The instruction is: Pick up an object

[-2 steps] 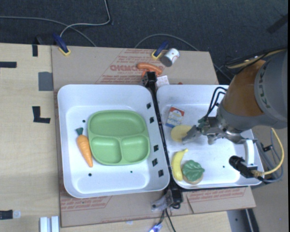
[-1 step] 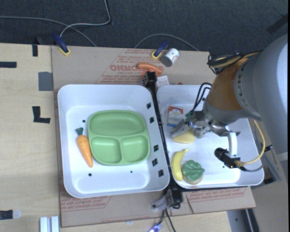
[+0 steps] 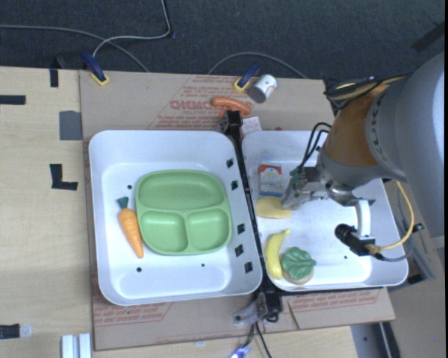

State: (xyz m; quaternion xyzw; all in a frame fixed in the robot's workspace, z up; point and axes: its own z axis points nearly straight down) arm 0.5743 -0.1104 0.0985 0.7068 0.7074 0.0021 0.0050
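camera view is showing me the gripper sitting low in the right bin, near that bin's left wall, with its tip right at the pale yellow piece. i am reading that piece as the thing being picked, since it is lying just under and to the left of the tip. from this slanted angle i cannot tell how the gripper is set, so i am not claiming any hold.

a small printed packet is lying just beyond the pale piece, toward the far edge of the bin. a banana and a green leafy toy are resting together near the bin's near left corner. in the left bin a green divided plate is taking up the middle, with a carrot beside it toward the tabletop's left side.

i am judging the step as the grasp itself. to do it well, i am wanting the tip centred over the pale piece, clear of the packet and the bin wall, then a straight lift.
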